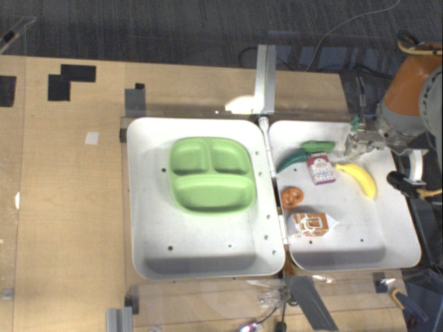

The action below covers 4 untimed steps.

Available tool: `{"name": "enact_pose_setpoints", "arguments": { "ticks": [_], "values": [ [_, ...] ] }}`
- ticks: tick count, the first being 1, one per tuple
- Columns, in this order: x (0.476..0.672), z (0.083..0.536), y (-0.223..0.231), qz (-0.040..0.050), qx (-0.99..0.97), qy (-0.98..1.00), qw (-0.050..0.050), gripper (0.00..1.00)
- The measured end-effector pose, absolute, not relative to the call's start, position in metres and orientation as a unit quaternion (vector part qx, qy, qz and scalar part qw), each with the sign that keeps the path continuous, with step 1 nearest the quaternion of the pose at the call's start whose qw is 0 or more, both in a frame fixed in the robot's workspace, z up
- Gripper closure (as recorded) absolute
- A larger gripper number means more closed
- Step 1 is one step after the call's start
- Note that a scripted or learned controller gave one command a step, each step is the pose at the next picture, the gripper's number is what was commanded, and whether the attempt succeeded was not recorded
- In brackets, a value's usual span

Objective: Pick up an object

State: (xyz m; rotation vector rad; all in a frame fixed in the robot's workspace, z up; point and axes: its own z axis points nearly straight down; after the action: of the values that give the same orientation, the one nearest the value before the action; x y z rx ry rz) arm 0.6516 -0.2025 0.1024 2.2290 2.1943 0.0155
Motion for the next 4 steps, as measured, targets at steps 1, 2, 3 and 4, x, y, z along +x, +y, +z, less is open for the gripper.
{"name": "enact_pose_setpoints", "arguments": {
  "ticks": [1,2,3,4],
  "values": [
    [0.66,0.089,-0.129,0.0037,0.767,0.642,0.003,1.0],
    [0.659,0.089,-0.131,0.0025,0.768,0.641,0.003,0.0],
    [0.599,0.09,-0.173,0.0034,0.767,0.641,0.005,0.0],
    [0.573,0.09,-0.199,0.0038,0.761,0.649,0.005,0.0]
  ]
}}
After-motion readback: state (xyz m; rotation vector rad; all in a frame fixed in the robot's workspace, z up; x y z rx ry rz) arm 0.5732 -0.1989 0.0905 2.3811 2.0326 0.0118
